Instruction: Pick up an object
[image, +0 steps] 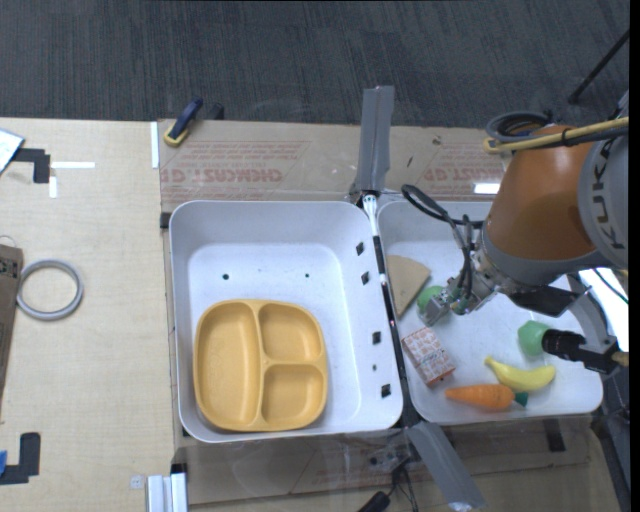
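Orange carrot (481, 397), green-tipped, beside banana (522, 374)

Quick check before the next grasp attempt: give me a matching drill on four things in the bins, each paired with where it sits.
Things:
1. yellow divided plate
2. carrot
3. banana
4. small patterned box

Places:
A. right bin, lying along the near wall
B. left bin, near half
C. right bin, close to the divider between the bins
D. right bin, just above the carrot's right end

Pairs: 1-B, 2-A, 3-D, 4-C
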